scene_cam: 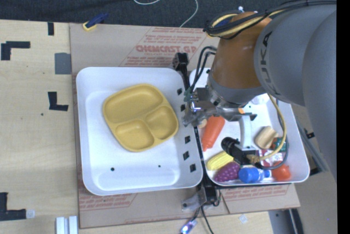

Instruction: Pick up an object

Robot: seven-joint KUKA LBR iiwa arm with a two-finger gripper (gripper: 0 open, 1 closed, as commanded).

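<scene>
Hand (203, 110) is lowered over the right bin (299, 134), its grip state indiscernible; orange carrot (213, 132) lies just beneath, crowded by corn (220, 160), grapes (227, 173) and blue piece (249, 175); yellow tray (140, 116) sits left.

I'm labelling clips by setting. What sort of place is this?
Probably a robotics lab bench set up for grasping trials. A grey and orange arm reaches over two white bins: one holds a yellow divided plate, the other toy food such as a carrot and grapes. Cardboard lines the bench.
</scene>
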